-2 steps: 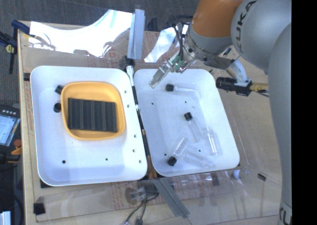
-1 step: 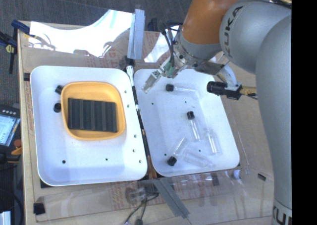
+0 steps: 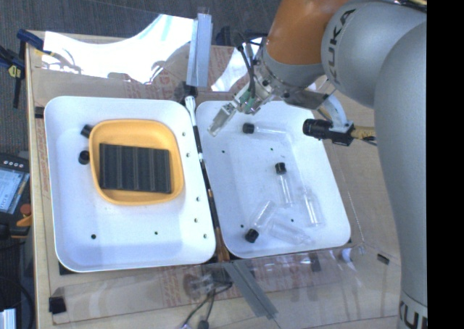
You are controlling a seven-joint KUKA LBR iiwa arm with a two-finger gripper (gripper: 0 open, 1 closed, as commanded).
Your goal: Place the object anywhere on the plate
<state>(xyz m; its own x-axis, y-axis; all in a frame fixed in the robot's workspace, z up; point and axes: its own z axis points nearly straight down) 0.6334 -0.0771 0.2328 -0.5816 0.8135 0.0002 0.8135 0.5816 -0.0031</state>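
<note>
Grey arm (image 3: 377,67) reaching in from right, tool (image 3: 220,120) slanted down-left

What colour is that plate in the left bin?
The plate is yellow-orange with a dark ribbed centre; camera view.

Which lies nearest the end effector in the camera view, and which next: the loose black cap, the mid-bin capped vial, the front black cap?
1. The loose black cap, just right of the end effector, rear of the right bin.
2. The capped vial, mid-bin.
3. The front black cap, by the bin's front edge.
</note>
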